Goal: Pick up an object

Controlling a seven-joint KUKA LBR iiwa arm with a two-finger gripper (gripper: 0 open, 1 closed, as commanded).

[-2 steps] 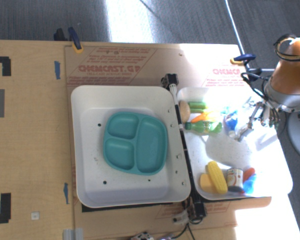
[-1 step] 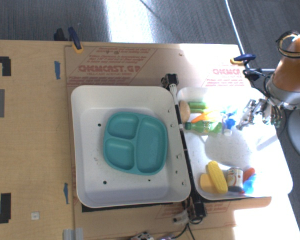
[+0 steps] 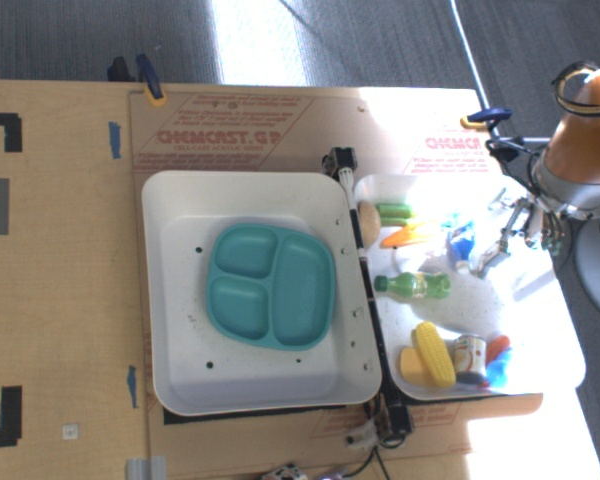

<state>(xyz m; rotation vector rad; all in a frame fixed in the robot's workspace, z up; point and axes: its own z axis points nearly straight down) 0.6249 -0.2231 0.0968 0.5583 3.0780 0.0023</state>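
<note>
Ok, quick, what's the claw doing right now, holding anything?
Claw: above the right bin, near the blue item; nothing visibly held. Open or shut cannot be told.

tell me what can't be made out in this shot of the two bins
- Gripper, camera view: small and thin against the glare, so open or shut is unclear.
- Right bin, far half: sunlight washes it out; the blue object there cannot be identified.
- Small can: label too small to read.
- Arm: cut off by the right edge.
</note>
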